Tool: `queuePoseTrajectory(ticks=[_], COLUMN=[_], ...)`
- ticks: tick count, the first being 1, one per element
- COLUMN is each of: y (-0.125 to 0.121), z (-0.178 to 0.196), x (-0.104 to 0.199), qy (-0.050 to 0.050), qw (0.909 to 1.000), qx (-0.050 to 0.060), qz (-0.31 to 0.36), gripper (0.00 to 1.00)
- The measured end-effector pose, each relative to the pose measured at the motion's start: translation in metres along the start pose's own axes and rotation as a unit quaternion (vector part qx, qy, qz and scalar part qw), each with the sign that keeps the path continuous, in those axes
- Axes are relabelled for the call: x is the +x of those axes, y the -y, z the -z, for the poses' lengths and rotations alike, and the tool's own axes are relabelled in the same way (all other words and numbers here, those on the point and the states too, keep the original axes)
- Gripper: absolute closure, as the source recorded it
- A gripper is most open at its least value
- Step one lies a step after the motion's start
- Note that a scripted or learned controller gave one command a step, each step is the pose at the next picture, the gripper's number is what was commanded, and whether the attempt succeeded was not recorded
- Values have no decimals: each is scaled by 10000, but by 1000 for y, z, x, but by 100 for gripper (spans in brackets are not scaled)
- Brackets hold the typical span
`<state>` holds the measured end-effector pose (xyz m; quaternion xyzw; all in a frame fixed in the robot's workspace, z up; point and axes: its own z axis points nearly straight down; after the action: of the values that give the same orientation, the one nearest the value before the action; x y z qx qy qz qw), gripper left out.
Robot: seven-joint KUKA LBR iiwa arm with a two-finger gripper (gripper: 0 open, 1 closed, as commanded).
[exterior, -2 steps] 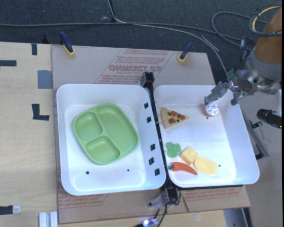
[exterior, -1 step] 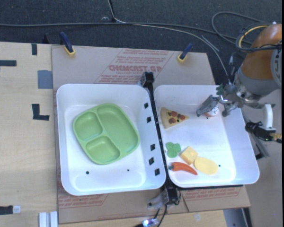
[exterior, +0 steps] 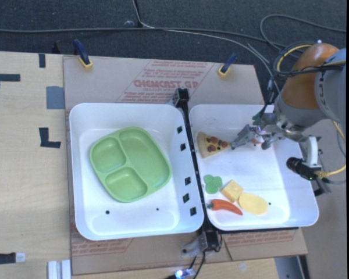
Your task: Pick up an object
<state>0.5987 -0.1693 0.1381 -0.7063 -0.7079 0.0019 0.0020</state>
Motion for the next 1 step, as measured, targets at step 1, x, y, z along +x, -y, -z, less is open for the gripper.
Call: queuePoseTrajectory(ticks=[1], y=[0], z=[-53], x=[1], qy=[10], qw=[10000], qx=[-23], qz=[-1], gripper=[0])
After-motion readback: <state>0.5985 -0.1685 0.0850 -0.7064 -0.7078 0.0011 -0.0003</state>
